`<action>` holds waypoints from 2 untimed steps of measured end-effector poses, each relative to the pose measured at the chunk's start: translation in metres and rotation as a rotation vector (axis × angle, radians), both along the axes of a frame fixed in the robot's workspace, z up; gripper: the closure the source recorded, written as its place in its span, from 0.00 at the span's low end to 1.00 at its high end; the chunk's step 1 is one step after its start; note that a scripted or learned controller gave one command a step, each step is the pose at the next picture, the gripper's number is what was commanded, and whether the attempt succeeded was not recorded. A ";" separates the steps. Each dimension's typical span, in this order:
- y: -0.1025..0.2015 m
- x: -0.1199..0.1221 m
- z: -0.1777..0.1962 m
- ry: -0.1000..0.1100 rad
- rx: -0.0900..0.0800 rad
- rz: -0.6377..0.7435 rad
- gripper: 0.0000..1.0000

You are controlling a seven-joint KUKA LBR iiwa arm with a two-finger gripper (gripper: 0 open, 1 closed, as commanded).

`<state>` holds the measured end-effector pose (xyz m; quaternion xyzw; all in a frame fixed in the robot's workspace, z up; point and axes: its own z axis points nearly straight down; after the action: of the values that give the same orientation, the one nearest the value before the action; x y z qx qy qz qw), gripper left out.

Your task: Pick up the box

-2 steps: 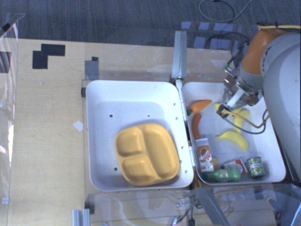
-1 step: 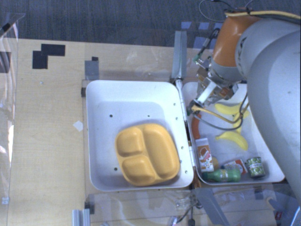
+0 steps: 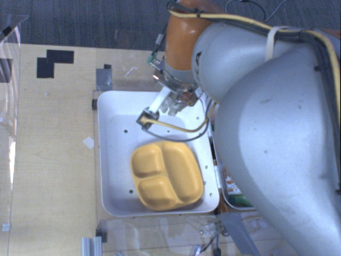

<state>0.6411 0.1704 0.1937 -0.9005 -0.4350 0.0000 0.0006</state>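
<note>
Dark grey carpet behind; pale wooden worktop (image 3: 48, 159) with black marker patches at upper left. Item 1: white bin (image 3: 109, 143), left of 2, resting on the worktop. Item 2: yellow box (image 3: 167, 175), a 3-compartment tray, lying flat in the near-right part of that bin. Item 3: my gripper (image 3: 170, 103), hanging over the bin's far edge, apart from the box; open or closed, I cannot tell. Item 4: second bin (image 3: 234, 200), largely hidden under my arm.
</note>
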 end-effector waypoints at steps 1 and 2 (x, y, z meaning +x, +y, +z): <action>0.000 0.001 0.008 0.000 -0.001 0.006 1.00; 0.001 0.003 0.017 0.001 -0.003 0.014 1.00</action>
<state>0.6438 0.1710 0.2103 -0.8974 -0.4412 0.0010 -0.0003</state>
